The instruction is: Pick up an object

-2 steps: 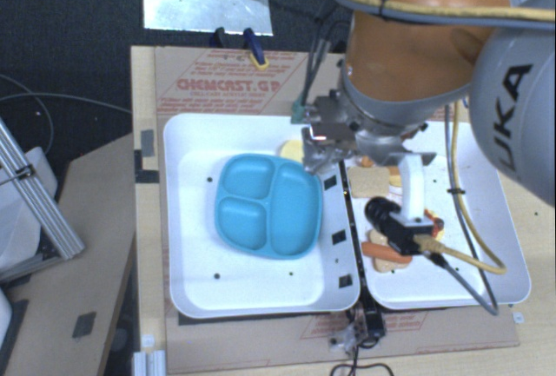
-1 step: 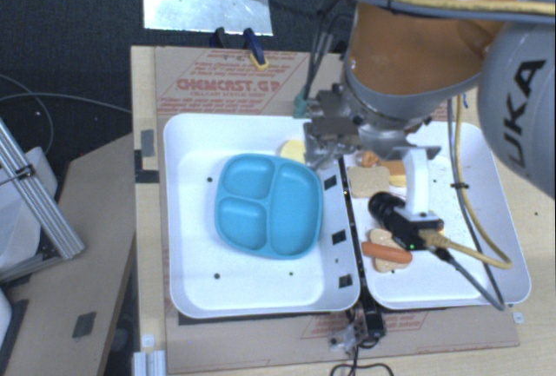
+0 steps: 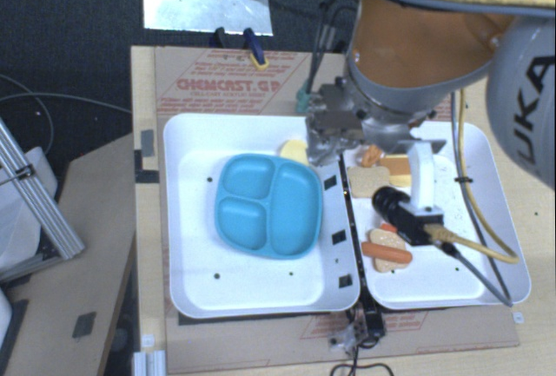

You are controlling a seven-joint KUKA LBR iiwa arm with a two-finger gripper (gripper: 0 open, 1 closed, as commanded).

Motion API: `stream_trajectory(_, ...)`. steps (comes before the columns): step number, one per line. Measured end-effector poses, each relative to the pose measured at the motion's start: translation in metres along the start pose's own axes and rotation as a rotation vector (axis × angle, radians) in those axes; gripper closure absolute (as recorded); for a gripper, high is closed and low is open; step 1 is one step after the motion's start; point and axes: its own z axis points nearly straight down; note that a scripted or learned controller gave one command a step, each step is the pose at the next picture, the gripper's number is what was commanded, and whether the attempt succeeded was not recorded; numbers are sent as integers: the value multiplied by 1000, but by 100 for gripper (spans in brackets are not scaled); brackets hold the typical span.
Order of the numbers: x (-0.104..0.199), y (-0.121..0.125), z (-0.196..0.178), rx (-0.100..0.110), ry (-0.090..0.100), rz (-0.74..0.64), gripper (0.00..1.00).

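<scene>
Two white bins sit side by side on the bench; the left bin (image 3: 187, 279) holds a blue divided plate (image 3: 267, 204). My gripper (image 3: 334, 135) hangs over the divider, its state undeterminable. Candidate target: the orange sausage (image 3: 386, 253) in the right bin (image 3: 486, 279), at 5 o'clock from my gripper, long axis 9-to-3.

The left bin (image 3: 187, 279) is white; the divided plate (image 3: 268, 205) lying in it is plain sky blue; a pale yellow piece (image 3: 294, 149) shows at the plate's far edge; the right bin (image 3: 486, 183) is white too, with an orange-red sausage (image 3: 387, 253) and a tan slice (image 3: 365, 181); the arm (image 3: 434, 1) is grey with a glossy orange band; the cardboard (image 3: 230, 81) bears red lettering.
</scene>
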Motion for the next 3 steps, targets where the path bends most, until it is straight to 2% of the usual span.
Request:
stream_trajectory(1, 0, 1, -11, -2, 0, -5, 100)
stream_trajectory(2, -76, -3, -58, -1, -1, 29, 100)
stream_trajectory(3, -56, 1, 109, 22, -4, 21, 100)
